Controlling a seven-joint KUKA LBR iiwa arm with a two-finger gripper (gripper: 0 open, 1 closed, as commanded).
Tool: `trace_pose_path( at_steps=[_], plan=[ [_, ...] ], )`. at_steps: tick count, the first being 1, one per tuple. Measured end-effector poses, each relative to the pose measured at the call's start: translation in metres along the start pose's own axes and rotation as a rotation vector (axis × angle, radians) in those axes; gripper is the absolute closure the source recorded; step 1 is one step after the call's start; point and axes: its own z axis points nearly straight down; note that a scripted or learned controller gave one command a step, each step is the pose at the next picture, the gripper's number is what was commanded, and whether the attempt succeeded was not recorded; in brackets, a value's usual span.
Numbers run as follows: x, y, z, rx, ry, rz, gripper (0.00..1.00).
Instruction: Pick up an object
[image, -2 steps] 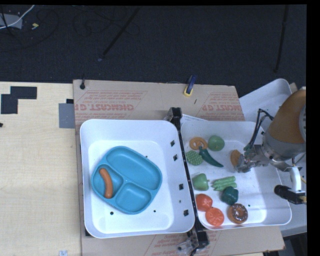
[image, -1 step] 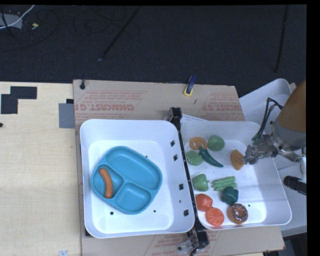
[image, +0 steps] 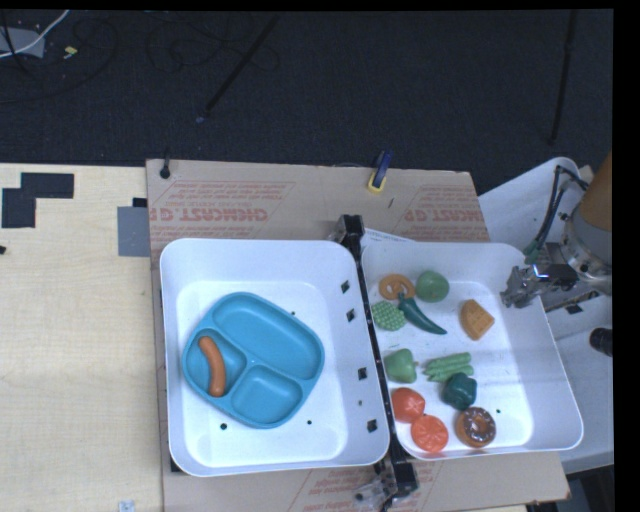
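The right bin (image: 530, 400) holds several toy foods: an orange ring (image: 394, 287), a green round piece (image: 432, 286), a dark green pepper (image: 421, 317), a ridged green piece (image: 388, 317), an orange wedge (image: 477, 320), a green bean pod (image: 447, 365), a light green piece (image: 400, 365), a dark teal piece (image: 460, 390), two red-orange tomatoes (image: 407, 404) (image: 430, 433) and a chocolate donut (image: 476, 426). My gripper (image: 523, 285) hangs over that bin's right edge, level with the orange wedge and to its right. Nothing shows between its fingers.
The left bin (image: 190, 270) holds a blue divided plate (image: 255, 358) with an orange sausage (image: 212, 365) in its left compartment. A black clip (image: 350, 228) sits where the bins meet at the back. Cardboard lies under both bins.
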Motion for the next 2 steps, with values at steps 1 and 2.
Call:
trace_pose_path(
  at_steps=[1,2],
  plan=[
    [-0.001,0.000,-0.023,0.001,0.001,-0.001,1.00],
    [0.056,-0.013,-0.014,0.006,0.003,-0.003,1.00]
  ],
)
